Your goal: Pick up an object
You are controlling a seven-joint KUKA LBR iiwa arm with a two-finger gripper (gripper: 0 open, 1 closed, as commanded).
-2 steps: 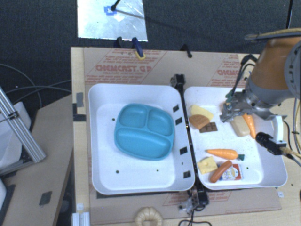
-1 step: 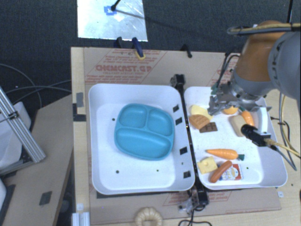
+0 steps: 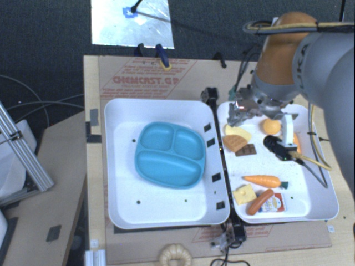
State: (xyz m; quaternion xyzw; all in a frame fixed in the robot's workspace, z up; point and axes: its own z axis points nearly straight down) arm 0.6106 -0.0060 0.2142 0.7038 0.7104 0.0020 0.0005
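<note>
Toy foods [image 3: 260,180] in right bin [image 3: 324,201], smooth plastic, fingers [image 3: 237,111] above, spread unclear

Under me the floor [image 3: 44,26] was dark blue-grey carpet. A shiny square sheet [image 3: 132,14] lay on it at the top, reflecting light. The table [image 3: 150,73] was covered with brown cardboard with red printed letters. At the left stood a metal frame [image 3: 19,148], and thin cables [image 3: 39,101] ran across the floor.
</note>
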